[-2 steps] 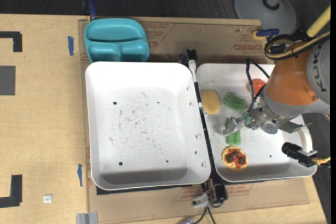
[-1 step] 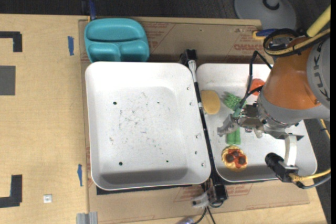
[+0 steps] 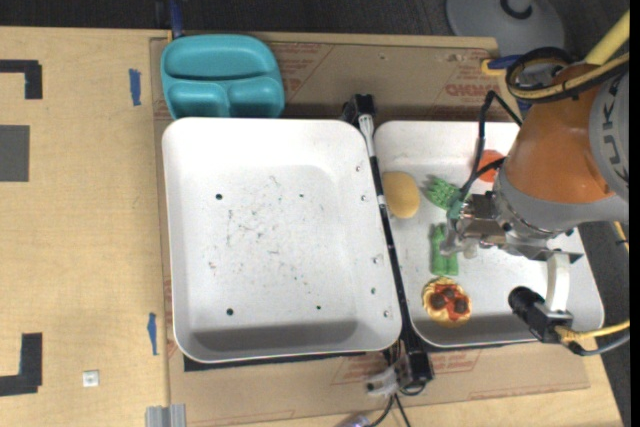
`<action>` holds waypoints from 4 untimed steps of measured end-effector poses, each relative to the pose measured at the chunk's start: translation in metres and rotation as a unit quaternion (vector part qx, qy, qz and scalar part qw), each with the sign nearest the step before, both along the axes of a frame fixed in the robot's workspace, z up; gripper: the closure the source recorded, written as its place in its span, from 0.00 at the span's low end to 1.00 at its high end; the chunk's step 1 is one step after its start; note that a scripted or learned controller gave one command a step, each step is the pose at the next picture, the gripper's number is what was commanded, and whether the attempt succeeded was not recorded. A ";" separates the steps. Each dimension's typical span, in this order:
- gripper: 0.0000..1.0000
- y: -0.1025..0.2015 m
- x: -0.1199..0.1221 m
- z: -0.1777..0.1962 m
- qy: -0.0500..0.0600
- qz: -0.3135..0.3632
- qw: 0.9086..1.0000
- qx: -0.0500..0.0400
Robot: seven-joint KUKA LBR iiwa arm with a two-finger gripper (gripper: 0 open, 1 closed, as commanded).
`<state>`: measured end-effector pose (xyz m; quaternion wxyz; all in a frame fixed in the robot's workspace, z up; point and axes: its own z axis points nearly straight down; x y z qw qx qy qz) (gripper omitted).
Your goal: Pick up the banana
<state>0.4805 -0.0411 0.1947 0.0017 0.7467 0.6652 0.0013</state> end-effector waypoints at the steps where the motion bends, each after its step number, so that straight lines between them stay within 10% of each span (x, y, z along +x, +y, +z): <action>1: 1.00 0.000 0.001 0.010 -0.001 0.000 1.000 0.000; 2: 1.00 0.050 -0.002 -0.010 0.004 -0.035 0.999 0.001; 4: 1.00 0.051 0.001 0.010 0.001 -0.035 0.999 0.001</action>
